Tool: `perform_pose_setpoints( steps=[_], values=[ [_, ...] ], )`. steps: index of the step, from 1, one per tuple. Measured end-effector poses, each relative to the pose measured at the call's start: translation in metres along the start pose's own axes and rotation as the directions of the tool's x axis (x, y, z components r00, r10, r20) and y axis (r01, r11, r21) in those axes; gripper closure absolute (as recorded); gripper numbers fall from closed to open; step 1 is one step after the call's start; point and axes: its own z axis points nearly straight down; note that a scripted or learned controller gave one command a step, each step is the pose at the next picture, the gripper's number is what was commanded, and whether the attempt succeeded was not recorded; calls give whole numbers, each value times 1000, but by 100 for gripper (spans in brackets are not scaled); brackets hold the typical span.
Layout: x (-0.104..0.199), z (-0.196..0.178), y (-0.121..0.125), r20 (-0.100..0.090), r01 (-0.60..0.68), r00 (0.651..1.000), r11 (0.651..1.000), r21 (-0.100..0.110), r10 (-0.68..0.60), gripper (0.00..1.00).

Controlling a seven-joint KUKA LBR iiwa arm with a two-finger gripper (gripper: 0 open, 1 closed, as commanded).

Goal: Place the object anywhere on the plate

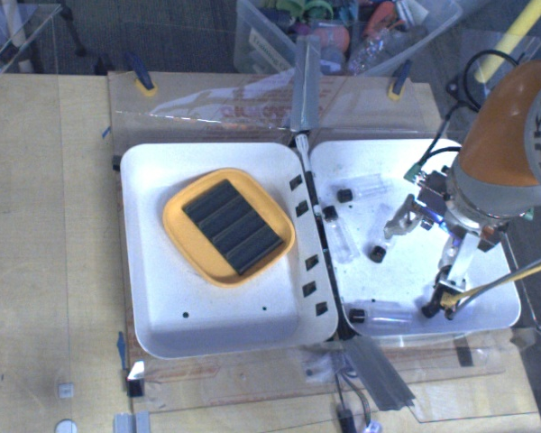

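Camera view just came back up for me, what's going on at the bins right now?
The arm reaches in over the right bin, its tool spread open just above the bin floor. Nothing sits between the fingers. The dark ridged object already lies on the yellow plate in the left bin.

Pale wooden bench (45, 242), clear tub (343, 16) of colourful toys behind, dark backdrop beyond.

plate (227, 226): yellow, squarish | dark ribbed object (233, 225) lying flat on it | left bin
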Motion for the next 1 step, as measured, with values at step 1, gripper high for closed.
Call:
perform_pose_setpoints(
  steps=[1],
  values=[
    [14, -4, -53, 0, -60, 998, 998, 4, 60, 0]
  ],
)
